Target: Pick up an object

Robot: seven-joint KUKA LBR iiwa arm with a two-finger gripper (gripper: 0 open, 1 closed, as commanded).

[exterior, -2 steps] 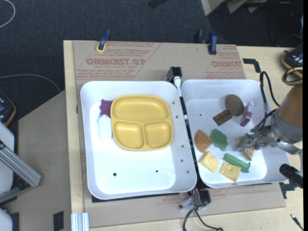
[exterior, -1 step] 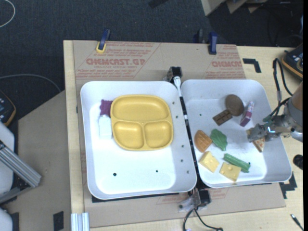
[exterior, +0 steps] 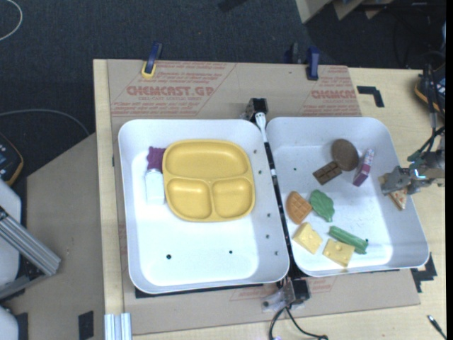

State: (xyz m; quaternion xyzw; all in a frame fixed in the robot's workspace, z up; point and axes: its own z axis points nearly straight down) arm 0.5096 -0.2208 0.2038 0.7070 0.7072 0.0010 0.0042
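Dark carpet round a plywood bench (exterior: 212, 83), two white bins clamped side by side on it. Left bin (exterior: 205, 264) carries a yellow divided plate (exterior: 209, 179) with a white bottle (exterior: 153, 187) and a purple scrap (exterior: 156, 156) tucked against the plate's left edge.

Right bin (exterior: 297, 147) has the candidates:
- brown round piece (exterior: 345, 152), far side, with a chocolate bar (exterior: 327, 172) touching it just below
- pink-purple tube (exterior: 364, 168), tilted, just right of the brown piece
- waffle (exterior: 299, 207) and green leafy toy (exterior: 322, 205) side by side, mid-bin
- cheese wedge (exterior: 308, 238), yellow block (exterior: 338, 252) and a green pod (exterior: 348, 238) bunched near the front wall

Gripper (exterior: 398, 183) sits low at the right wall of that bin. An orange-tan bit shows at its tip, but it's too small and blurred to say whether that's a toy between the fingers or part of the tool, so grip state: cannot tell.

Step, as I read it: either start of approach or tail of a try at the bin edge. Nothing visibly lifted clear.

Next move calls for picking one isolated target. Tube is nearest and stands free on its right side; the front cluster is packed, so fingers risk straddling two items. Needs a descent clear of the bin wall, then a lift to confirm.
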